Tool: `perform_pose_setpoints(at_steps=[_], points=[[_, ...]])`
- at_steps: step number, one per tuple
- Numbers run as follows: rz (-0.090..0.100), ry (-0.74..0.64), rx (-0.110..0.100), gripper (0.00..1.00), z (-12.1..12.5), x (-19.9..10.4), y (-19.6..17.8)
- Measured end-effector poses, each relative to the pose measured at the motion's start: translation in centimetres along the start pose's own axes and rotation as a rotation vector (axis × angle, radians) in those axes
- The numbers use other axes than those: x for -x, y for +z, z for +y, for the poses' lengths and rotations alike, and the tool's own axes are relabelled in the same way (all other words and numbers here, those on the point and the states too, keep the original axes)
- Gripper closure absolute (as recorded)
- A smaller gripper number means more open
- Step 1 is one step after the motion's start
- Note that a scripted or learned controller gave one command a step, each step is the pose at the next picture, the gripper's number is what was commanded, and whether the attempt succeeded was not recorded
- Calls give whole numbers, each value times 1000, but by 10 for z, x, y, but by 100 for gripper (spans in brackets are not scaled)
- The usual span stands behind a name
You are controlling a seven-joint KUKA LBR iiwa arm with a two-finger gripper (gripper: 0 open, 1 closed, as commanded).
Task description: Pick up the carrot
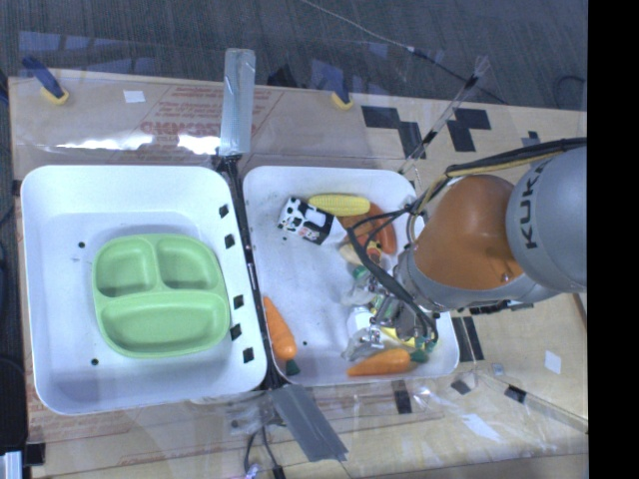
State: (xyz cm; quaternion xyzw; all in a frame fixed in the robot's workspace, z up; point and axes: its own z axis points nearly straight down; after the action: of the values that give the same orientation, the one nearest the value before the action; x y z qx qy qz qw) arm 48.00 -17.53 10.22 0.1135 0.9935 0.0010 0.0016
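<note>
One orange carrot (279,331) lies along the left wall of the right bin (262,193), near its front corner. A second orange carrot (380,363) rests against the front wall at the right. My gripper (375,329) is low in the right bin's front right corner, just above and behind that second carrot, with cables around it. The arm's orange band (467,238) and grey body hide the bin's right side. Nothing is visibly lifted.
A yellow corn cob (339,205), a black-and-white toy (304,221) and a reddish-orange item (375,232) lie at the back of the right bin. The left bin (40,267) holds a green divided plate (158,294). A grey divider (238,103) stands between the bins.
</note>
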Motion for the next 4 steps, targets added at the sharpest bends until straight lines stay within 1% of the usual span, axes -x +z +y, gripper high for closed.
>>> perform_pose_setpoints(at_steps=[1, 2, 3, 4], points=[[7, 88, -1, 0, 48, -15, 3], [1, 201, -1, 0, 79, -20, -49], [-1, 320, -5, 0, 74, -20, 11], [-7, 203, 1, 0, 135, 15, -93]])
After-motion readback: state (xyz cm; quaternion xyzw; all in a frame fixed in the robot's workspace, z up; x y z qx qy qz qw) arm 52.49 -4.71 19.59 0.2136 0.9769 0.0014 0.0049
